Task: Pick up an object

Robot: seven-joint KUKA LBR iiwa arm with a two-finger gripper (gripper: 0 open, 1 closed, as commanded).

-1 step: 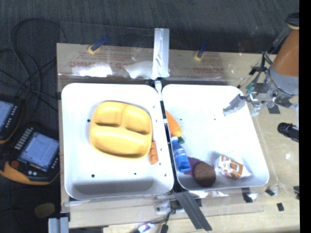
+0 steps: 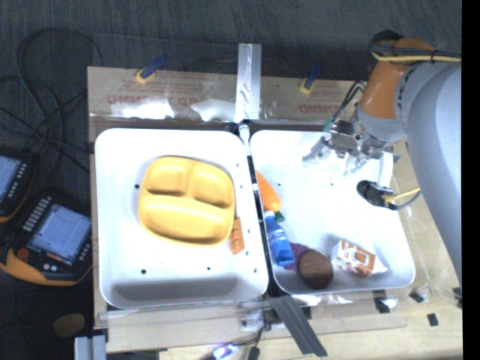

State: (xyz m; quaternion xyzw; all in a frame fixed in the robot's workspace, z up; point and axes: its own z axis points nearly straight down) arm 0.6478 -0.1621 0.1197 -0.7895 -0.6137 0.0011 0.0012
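My gripper hangs over the back of the right bin, pointing down, open, with nothing between its fingers. Along that bin's left wall lie an orange carrot-shaped item and a blue bottle. A brown round object and a white-and-orange packet rest near the front edge. All of them are well in front of the gripper and apart from it.
The left bin holds a large yellow divided tray and a small orange piece by the divider. The grey arm with its orange band fills the right side. Handheld devices and cables lie left of the bench.
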